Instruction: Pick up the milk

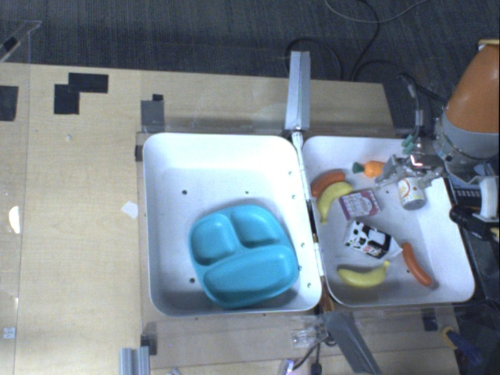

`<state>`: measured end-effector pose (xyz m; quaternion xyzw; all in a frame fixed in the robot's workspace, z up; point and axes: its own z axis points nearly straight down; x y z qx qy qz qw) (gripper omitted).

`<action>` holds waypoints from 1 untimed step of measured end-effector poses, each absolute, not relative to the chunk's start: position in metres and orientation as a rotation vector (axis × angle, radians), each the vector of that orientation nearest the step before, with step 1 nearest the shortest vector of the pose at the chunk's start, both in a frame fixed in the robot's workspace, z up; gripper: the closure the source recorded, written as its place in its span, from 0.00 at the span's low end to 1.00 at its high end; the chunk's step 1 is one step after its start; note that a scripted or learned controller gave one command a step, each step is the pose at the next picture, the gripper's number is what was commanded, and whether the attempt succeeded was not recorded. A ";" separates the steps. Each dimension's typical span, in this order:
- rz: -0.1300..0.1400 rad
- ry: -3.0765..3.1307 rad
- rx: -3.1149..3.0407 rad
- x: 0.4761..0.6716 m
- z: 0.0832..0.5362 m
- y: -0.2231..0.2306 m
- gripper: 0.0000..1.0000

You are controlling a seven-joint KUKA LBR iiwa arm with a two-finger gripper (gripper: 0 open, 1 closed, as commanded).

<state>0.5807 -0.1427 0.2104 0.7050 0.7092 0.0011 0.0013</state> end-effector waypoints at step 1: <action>0.007 2.175 2.261 0.519 0.094 -0.109 0.00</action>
